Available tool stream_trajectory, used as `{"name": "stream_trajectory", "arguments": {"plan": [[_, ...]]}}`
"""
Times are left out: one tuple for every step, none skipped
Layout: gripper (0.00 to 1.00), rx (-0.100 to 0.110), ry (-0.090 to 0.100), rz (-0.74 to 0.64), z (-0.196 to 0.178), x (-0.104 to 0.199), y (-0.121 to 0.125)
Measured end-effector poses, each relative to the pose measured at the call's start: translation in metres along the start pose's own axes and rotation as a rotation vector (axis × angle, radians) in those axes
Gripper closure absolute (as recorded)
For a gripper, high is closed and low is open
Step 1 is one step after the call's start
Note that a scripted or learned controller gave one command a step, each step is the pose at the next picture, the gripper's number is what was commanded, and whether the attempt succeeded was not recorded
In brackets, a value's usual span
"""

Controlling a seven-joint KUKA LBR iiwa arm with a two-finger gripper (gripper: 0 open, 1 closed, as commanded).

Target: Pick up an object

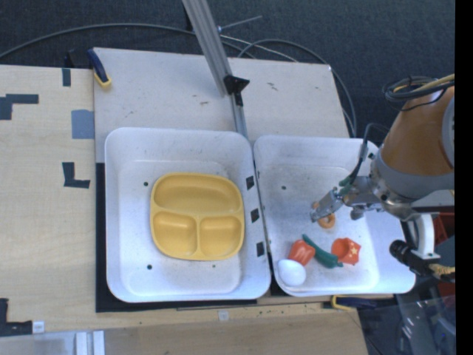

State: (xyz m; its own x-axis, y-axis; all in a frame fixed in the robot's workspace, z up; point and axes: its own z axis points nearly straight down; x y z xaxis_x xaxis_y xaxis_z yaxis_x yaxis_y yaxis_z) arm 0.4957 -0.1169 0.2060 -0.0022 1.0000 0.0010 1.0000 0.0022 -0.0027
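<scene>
Orange shows at the tip of my pincer (pixel 326 211), a small round piece (pixel 326 218) near the middle of the right bin (pixel 295 150), and I cannot tell whether I am touching it or only over it. Toward that bin's near edge lie a white egg (pixel 291 272), an orange-red piece (pixel 301 252), a green pepper (pixel 322 251) and a red block (pixel 346 250). The yellow plate (pixel 197 216) sits mid-floor in the left bin (pixel 122 146). The risk, as I judge it: the piece is small and round, so an off-centre squeeze could squirt it sideways, or I lift with nothing.

Overhead, slanted (both bins (pixel 255 198) framed)
</scene>
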Motion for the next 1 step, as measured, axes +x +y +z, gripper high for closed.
{"name": "stream_trajectory", "arguments": {"plan": [[0.0,0.0,0.0,0.0,0.0,-0.0001,0.0]]}}
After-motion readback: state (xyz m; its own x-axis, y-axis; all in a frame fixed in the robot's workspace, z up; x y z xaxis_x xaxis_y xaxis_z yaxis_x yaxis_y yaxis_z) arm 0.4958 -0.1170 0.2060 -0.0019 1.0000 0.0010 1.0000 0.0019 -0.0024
